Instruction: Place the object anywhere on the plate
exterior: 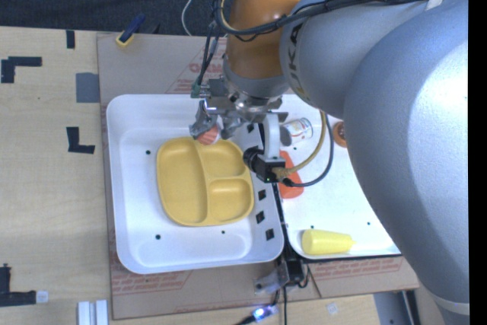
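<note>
The gripper (211, 122), at center frame, pinches a small orange object (207, 135) between its fingers, just at the upper edge of the yellow divided plate (204, 183). The object looks not yet released, so the drop remains. The plate has 3 compartments and lies in the left white bin (125, 186). The bins rest on brown cardboard (152, 61) over a pale wooden bench (42, 186).

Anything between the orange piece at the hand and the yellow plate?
Nothing visible. The orange object sits at the hand, right at the upper rim of the yellow plate in the left bin. The plate's compartments look bare.
</note>
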Motion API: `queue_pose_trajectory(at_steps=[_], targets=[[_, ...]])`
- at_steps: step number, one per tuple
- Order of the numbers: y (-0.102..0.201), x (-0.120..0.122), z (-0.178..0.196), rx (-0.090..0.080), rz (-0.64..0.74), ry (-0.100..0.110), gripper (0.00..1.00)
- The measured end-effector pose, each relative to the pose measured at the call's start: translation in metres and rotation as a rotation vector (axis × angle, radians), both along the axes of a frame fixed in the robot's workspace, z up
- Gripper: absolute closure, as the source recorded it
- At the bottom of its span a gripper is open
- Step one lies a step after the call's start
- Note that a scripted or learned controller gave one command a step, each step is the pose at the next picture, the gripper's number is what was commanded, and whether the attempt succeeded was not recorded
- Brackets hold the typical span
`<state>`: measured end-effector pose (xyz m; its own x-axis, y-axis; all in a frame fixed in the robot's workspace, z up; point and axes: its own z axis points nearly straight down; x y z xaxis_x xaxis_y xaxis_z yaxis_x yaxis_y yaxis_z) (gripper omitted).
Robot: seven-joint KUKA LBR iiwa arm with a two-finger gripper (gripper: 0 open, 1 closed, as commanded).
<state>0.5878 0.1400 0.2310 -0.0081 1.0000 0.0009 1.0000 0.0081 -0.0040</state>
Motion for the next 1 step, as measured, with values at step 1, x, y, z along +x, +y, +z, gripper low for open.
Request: queue_pose_trajectory(at_steps=[1], targets=[[0.0399,0.0067,-0.0150,-0.001,-0.002,-0.001,1.00]])
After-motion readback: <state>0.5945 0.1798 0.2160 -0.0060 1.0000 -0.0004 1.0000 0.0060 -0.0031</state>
